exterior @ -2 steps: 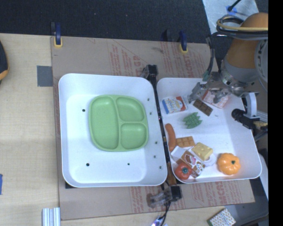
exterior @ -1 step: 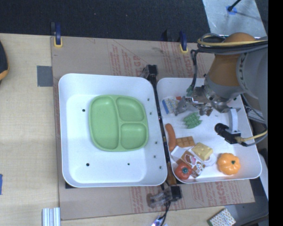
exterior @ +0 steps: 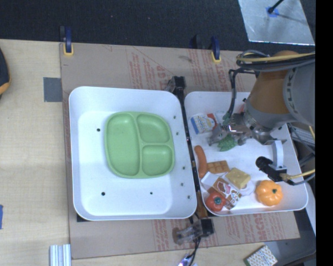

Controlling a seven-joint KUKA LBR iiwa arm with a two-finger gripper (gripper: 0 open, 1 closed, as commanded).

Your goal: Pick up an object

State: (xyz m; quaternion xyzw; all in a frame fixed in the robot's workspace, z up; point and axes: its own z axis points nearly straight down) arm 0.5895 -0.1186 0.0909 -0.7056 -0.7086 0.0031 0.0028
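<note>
Gripper (exterior: 226, 134) over green toy (exterior: 227, 144); packet (exterior: 201, 122) label unreadable.

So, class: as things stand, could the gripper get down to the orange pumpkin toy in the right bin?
Probably yes: the pumpkin sits uncovered in the near right corner of the right bin, apart from the gripper, though the bin wall is close.

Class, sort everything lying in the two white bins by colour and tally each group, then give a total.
Green: 2, the divided plate and a small green item
Orange: 3, sausage, cracker, pumpkin
Yellow: 1, block
Red: 1, tomato
White printed packets: 2
Total: 9
</note>
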